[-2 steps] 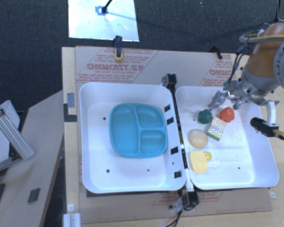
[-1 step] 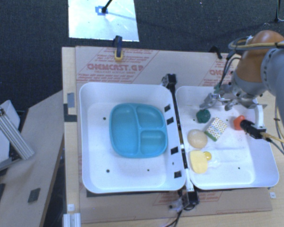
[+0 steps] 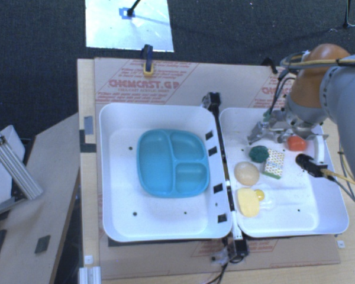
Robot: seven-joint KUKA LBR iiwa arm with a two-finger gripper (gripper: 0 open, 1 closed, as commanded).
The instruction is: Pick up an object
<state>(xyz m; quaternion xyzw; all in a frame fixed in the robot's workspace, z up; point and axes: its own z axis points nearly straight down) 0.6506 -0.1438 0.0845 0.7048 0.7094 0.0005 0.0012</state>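
You can see the gripper [image 3: 271, 130] low over the right bin [image 3: 328, 218], near its far wall, but whether it is open or closed cannot be told from this angle, and nothing shows in its grasp. The arm [image 3: 337, 87] enters from the right, its orange band above the wrist, bent down toward the bin. Take the dark green ball [image 3: 259, 153] as your landmark: the gripper sits just above it, a red object [image 3: 296, 142] to its right, a patterned block [image 3: 274, 163] just beside it, a beige egg [image 3: 247, 173] below it, and a yellow piece [image 3: 248, 202] lower still. The blue tray [image 3: 171, 162] lies in the left bin [image 3: 118, 218], well to its left.
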